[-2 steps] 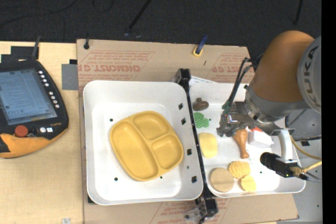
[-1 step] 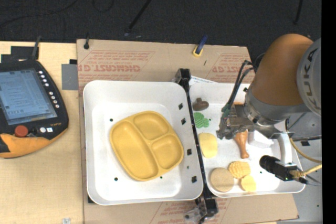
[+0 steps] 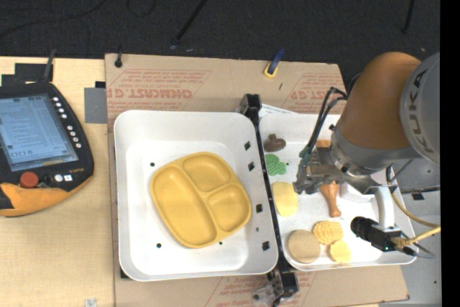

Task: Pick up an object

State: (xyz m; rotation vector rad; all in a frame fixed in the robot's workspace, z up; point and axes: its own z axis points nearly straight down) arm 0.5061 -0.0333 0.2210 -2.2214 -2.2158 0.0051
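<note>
The right bin holds several small toy foods. A pale yellow piece lies near its left wall, with a green leafy piece and a small brown piece behind it. An orange drumstick lies mid-bin. At the front are a yellow waffle, a tan round cookie and a small yellow piece. My gripper hangs low over the bin between the pale yellow piece and the drumstick, its body hiding what is beneath it.
The left bin holds a yellow divided plate. A black divider separates the bins. A teach pendant lies on the bench at far left. The arm's bulk covers the right bin's back right part.
</note>
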